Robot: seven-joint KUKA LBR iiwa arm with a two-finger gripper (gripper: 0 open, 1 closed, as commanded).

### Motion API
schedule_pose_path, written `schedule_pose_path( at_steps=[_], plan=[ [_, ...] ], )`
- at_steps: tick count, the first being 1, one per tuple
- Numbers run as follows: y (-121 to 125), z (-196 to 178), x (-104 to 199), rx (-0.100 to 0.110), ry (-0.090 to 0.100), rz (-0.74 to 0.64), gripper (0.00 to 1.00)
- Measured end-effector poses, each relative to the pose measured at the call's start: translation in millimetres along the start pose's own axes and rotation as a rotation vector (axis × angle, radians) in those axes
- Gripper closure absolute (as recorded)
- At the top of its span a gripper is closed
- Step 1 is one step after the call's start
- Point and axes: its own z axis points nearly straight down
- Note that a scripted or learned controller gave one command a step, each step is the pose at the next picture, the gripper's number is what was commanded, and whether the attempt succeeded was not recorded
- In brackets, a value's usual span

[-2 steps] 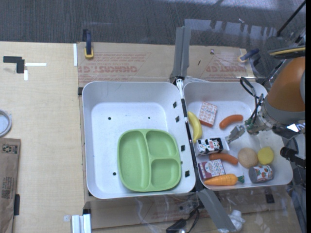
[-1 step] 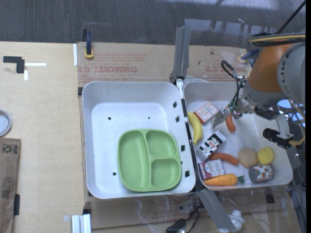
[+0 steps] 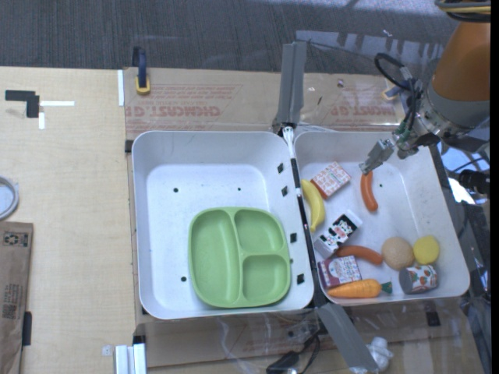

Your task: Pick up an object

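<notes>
While the left white bin [image 3: 156,209] on the wooden table [image 3: 62,170] holds a green three-compartment plastic plate [image 3: 238,257], the right white bin [image 3: 440,209] is crowded. Along its left wall lies a yellow banana [image 3: 313,202], with a small red-and-white carton [image 3: 330,179] beside it. Below sit a black-and-white box [image 3: 340,231], a red pepper [image 3: 361,254], a pink-labelled packet [image 3: 340,272] and an orange carrot [image 3: 358,289]. An orange-red sausage [image 3: 369,192] lies just under the gripper [image 3: 376,159], untouched. Whether the fingers are parted or closed cannot be told. Further right rest a tan ball [image 3: 397,252], a yellow lemon [image 3: 426,249] and a printed can [image 3: 419,279].
</notes>
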Motion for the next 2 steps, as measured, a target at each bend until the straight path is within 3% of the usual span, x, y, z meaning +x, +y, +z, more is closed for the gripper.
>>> schedule_pose_path(
  at_steps=[1, 2],
  plan=[
    [11.2, 101.3, 9.3, 0.001, 0.002, -0.074, 0.00],
    [1.8, 133.2, -36.8, 0.000, 0.001, 0.009, 0.00]
  ],
)
